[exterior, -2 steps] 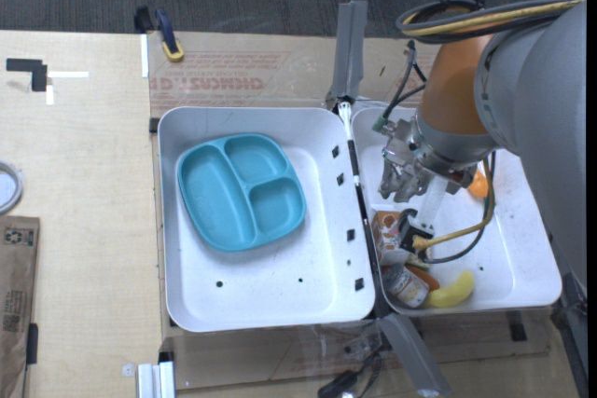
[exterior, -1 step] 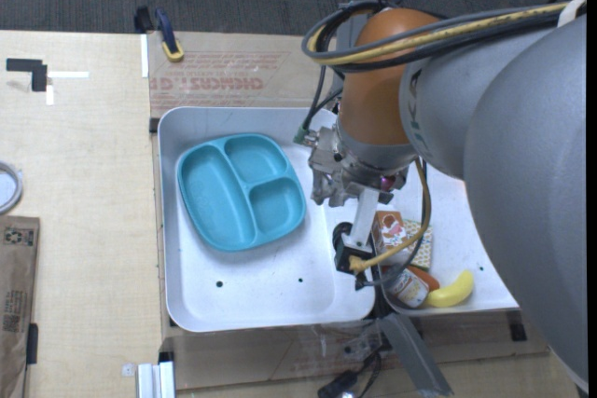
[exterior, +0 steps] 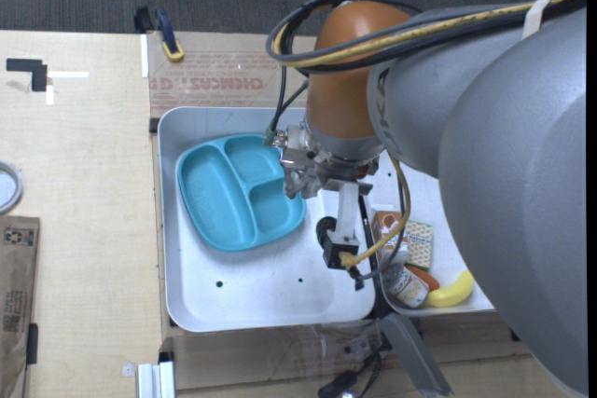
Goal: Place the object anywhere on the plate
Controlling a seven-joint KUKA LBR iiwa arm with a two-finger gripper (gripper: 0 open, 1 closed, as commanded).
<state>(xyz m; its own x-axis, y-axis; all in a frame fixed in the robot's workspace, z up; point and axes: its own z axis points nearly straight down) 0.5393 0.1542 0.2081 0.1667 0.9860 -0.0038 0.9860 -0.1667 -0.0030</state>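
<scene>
The grey arm [exterior: 485, 154] is seen right of the plate, its orange band [exterior: 354, 61] above the plate's far right corner. The white bin [exterior: 252, 298] is seen around the plate, with bare floor left in front of it. The blue three-compartment plate [exterior: 233, 196] is laid flat in this bin's rear half. The gripper [exterior: 297, 174] is seen over the plate's right rim; whether it is released or clenched cannot be told, and nothing is seen held in it. A second bin [exterior: 422, 196] is partly seen right of the plate, beyond the arm's cables. In it, well apart from the plate, a printed packet [exterior: 417, 242], a yellow banana [exterior: 451, 292] and a small can [exterior: 403, 286] are seen close together. Which of these is the task's object cannot be told.
</scene>
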